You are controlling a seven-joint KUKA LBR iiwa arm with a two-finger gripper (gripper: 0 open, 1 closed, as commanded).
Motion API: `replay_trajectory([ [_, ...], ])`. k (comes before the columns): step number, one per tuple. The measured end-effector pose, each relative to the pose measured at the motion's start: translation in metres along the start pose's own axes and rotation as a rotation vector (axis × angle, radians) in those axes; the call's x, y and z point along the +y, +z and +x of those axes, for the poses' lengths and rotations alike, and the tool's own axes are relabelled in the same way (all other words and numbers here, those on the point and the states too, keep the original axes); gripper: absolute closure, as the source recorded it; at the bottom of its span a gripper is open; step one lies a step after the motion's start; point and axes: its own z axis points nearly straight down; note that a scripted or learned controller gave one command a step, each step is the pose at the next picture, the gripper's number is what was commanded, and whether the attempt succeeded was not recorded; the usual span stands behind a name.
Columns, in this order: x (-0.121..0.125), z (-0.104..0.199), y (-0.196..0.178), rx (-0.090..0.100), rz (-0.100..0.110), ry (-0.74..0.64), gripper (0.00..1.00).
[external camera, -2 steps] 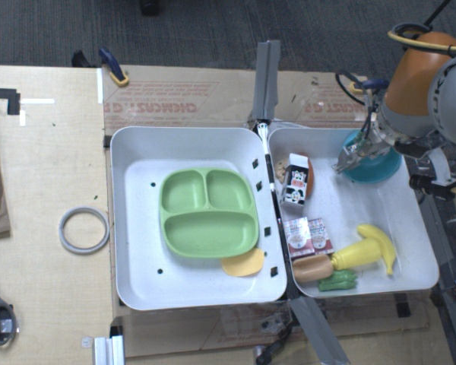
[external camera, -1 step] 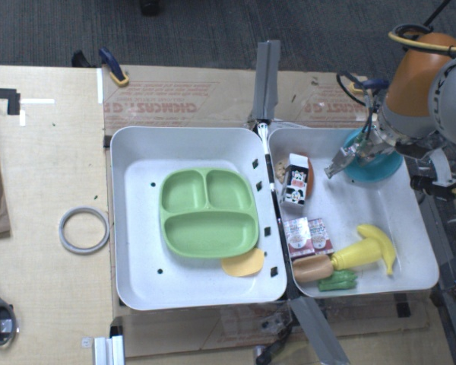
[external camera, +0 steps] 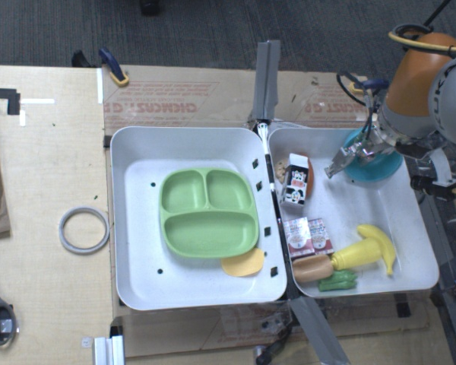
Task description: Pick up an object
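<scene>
My gripper point(external camera: 342, 162) hangs at the upper right of the frame over the right bin point(external camera: 418, 226), beside a teal bowl point(external camera: 376, 166), and I cannot tell its state. Below it toward lower right lie a yellow banana point(external camera: 365, 251) and a small carton point(external camera: 296, 179).

Bare floor runs through the right bin point(external camera: 410, 211) middle; a carton point(external camera: 296, 179) blocks its left wall, a banana point(external camera: 365, 251) and hotdog point(external camera: 313, 267) crowd the near edge.
</scene>
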Motion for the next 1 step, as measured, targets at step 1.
replay_trajectory([
  [1, 0.0143, 0.0353, 0.0062, -0.011, -0.010, 0.063, 0.00],
])
